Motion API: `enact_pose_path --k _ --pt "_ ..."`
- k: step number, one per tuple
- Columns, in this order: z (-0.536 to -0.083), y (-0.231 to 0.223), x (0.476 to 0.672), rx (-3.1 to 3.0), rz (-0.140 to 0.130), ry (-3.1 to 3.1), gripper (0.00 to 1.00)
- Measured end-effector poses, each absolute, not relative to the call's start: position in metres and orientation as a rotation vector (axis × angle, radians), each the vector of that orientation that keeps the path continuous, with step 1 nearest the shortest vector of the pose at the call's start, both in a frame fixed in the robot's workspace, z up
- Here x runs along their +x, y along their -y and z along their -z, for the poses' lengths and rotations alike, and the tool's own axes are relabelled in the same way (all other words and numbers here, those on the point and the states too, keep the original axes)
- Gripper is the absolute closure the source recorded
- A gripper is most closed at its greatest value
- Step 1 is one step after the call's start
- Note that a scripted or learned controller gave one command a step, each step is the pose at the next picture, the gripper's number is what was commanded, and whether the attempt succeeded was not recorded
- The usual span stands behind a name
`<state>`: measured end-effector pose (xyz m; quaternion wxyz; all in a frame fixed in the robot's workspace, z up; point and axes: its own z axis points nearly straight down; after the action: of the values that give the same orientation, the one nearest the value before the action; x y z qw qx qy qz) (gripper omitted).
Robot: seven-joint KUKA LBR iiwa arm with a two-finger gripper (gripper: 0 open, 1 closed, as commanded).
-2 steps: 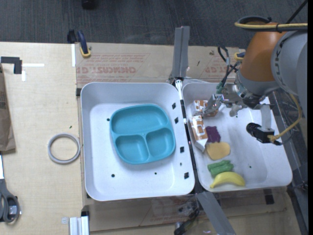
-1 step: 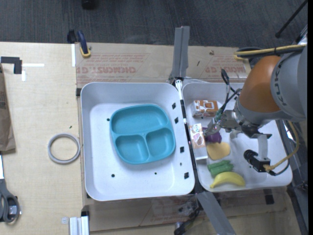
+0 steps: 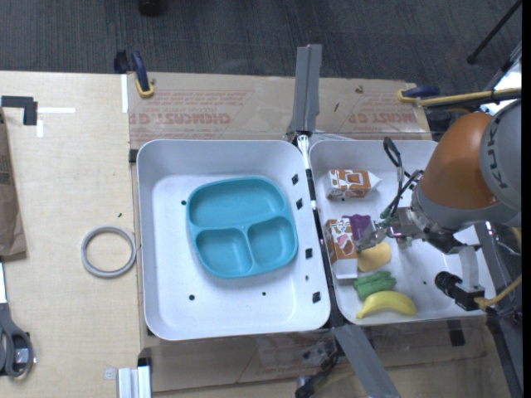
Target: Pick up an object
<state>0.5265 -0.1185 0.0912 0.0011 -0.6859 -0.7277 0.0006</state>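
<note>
The pincer (image 3: pixel 375 237) is hanging low in the right bin (image 3: pixel 415 149), and whether it is released or clenched I cannot tell, for the wrist is hiding it. It is hovering just over a pale yellow item (image 3: pixel 375 258) and touching or nearly touching a purple piece (image 3: pixel 360 225). A green vegetable (image 3: pixel 374 283) and a banana (image 3: pixel 386 306) are lying below these. Two small cartons (image 3: pixel 348 184) (image 3: pixel 341 240) are sitting nearer the divider. A blue sectioned plate (image 3: pixel 241 226) is resting in the left bin (image 3: pixel 158 247).
</note>
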Motion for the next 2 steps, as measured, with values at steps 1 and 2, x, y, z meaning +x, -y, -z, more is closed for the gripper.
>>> enact_pose_path --k 1,2 --pt "-0.091 0.118 0.527 -2.153 -0.002 2.285 0.00" --pt "-0.191 0.089 0.496 -1.930 -0.001 2.479 0.00"
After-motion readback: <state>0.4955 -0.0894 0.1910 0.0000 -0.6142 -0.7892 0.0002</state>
